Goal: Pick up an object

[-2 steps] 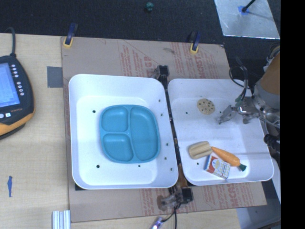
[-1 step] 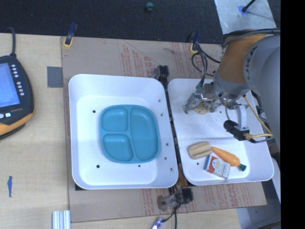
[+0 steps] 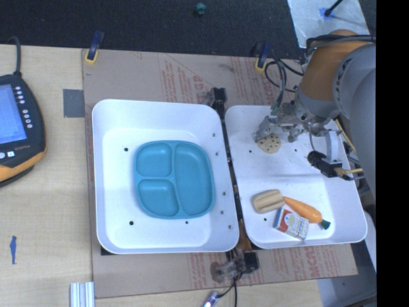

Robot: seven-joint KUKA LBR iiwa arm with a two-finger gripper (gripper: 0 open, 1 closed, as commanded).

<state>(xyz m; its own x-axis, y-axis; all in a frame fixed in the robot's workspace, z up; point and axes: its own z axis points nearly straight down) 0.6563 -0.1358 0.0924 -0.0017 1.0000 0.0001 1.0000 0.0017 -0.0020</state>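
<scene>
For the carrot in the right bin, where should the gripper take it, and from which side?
Probably from straight above, at the carrot's thicker orange middle, closing across its width. It lies flat on a slant, green tip toward the bin's lower right rim. A small carton and a bread roll sit close to its left end, so grip right of centre.

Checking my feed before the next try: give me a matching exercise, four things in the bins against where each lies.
Things:
1. blue plate
2. cookie
3. carrot
4. bread roll

Places:
A. right bin, just left of the carrot
B. left bin, middle
C. right bin, upper part, under the claw
D. right bin, lower right, above the small carton

Pairs: 1-B, 2-C, 3-D, 4-A
</scene>
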